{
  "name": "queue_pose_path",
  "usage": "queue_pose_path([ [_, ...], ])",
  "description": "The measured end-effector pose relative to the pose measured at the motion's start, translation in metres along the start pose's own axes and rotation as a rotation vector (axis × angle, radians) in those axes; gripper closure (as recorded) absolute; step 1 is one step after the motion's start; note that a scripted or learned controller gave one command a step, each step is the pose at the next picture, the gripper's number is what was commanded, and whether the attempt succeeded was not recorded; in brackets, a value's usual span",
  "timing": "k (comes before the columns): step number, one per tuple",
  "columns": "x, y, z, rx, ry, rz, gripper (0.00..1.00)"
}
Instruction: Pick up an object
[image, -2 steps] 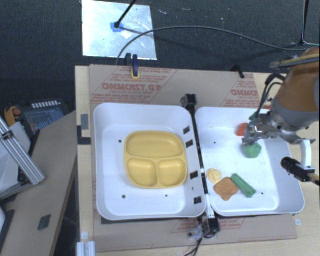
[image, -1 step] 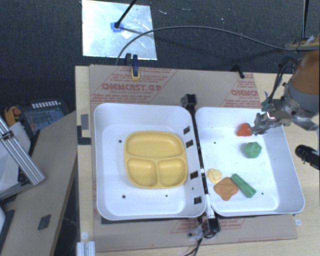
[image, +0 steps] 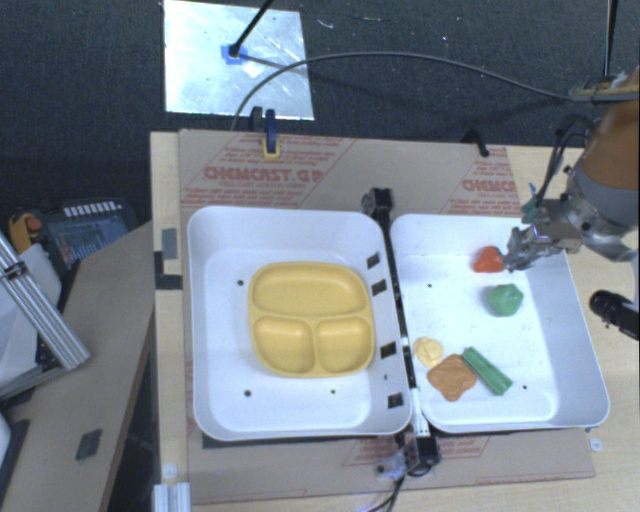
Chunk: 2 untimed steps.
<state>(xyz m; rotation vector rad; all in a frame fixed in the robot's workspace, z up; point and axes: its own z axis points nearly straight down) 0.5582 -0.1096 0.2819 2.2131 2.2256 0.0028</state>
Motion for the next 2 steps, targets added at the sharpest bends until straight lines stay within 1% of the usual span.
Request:
queue_pose_path([
  [2,0.093,0.037,0.039,0.001,0.001,-0.003,1.0],
])
